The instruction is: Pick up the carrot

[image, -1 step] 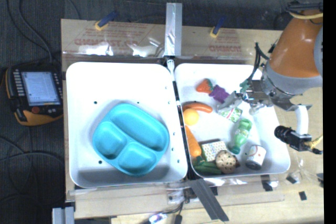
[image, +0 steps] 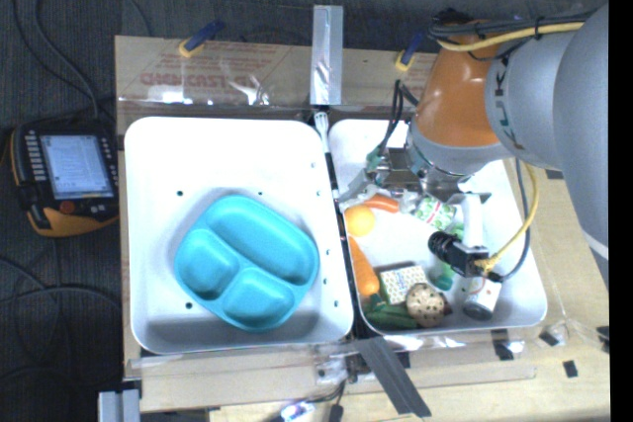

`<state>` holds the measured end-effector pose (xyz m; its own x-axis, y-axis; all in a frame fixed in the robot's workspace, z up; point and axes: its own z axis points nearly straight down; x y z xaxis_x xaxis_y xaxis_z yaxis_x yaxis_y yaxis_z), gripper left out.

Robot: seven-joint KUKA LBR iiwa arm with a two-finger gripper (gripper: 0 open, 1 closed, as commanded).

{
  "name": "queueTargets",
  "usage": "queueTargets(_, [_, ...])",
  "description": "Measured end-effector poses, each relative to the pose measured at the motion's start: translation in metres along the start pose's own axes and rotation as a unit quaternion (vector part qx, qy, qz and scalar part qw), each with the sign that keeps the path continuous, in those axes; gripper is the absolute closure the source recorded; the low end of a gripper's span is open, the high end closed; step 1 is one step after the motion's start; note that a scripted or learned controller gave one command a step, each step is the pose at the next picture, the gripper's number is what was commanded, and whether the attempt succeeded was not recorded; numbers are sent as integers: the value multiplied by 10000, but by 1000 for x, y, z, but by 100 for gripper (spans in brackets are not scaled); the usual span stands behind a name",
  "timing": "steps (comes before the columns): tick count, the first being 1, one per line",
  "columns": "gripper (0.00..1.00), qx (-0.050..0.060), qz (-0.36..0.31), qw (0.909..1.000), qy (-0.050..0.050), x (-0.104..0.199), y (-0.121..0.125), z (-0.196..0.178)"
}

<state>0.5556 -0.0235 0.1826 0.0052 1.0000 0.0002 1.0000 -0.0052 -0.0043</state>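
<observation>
The carrot (image: 364,270) is a long orange piece lying along the left wall of the right bin (image: 524,306), its tip pointing toward the near edge. My gripper (image: 389,181) hangs over the far left part of that bin, above and beyond the carrot and apart from it. The grey wrist with its orange band (image: 457,104) hides most of the gripper. Nothing shows held in it.
A yellow-orange round fruit (image: 359,221) and a small orange piece (image: 383,206) lie just under the gripper. A patterned box (image: 401,283), a speckled ball (image: 426,303) and a green vegetable (image: 391,316) crowd the carrot's right side. A blue divided plate (image: 247,262) sits in the left bin (image: 158,153).
</observation>
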Motion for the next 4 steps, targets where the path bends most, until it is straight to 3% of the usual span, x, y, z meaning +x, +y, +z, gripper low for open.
queueTargets(1, [100,12,-3,10000,7,1,0,-8])
queueTargets(2, [100,-1,1566,9877,-11,-89,-72,-54])
queueTargets(3, [100,-7,3037,9528,-12,-159,-72,-77])
queueTargets(4, [100,-8,3161,9487,-10,-191,-71,-108])
